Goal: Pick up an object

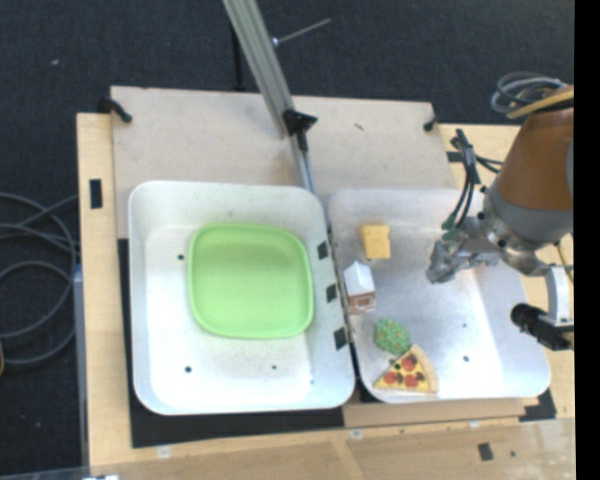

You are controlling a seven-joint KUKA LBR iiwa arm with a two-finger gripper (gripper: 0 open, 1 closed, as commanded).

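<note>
Hand low over the right bin, in its upper right part, above bare white floor; hard to tell whether spread or pressed together (too dark and small to read), nothing seen pinched. Grey wrist and orange band rising off to the right, cables trailing above.

Nearest candidate: yellow block, lying to the hand's left in the view and slightly farther up, near the bin's far left corner, apart from the hand. Next outward, small white carton, close against the divider between bins, long axis running roughly up and down the view. Lower still, green broccoli piece, and just beside it at the near rim a pizza slice, point toward the broccoli.

Left bin holding a green plate, well apart from the hand. Both bins on the bench.

Likely call: a short move leftward to the yellow block, the closest piece
</note>
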